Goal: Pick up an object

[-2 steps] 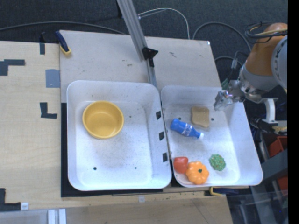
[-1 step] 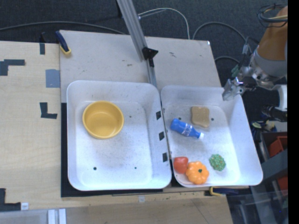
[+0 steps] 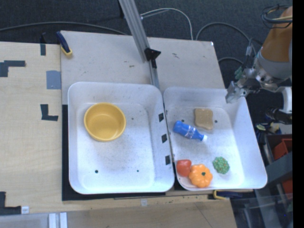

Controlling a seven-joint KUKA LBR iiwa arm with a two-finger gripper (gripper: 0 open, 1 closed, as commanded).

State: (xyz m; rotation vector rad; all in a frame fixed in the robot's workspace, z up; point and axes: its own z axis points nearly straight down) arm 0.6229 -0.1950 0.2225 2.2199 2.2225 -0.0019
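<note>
Two shallow white bins sit side by side on the bench; the left bin (image 3: 76, 127) holds a yellow bowl (image 3: 105, 121) toward its far left; the right bin (image 3: 247, 146) holds a tan slice of bread (image 3: 204, 118), a blue bottle (image 3: 188, 130) lying just beside it, and, along the near edge, a red pepper (image 3: 184, 166) touching an orange pumpkin (image 3: 201, 175), with a green broccoli floret (image 3: 221, 165) near them; the gripper (image 3: 233, 92) hovers over the right bin's far right corner.

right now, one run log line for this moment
phase: approach | gripper: above right bin's far right rim, holding nothing | nearest: tan bread slice | left bin: yellow bowl
</note>
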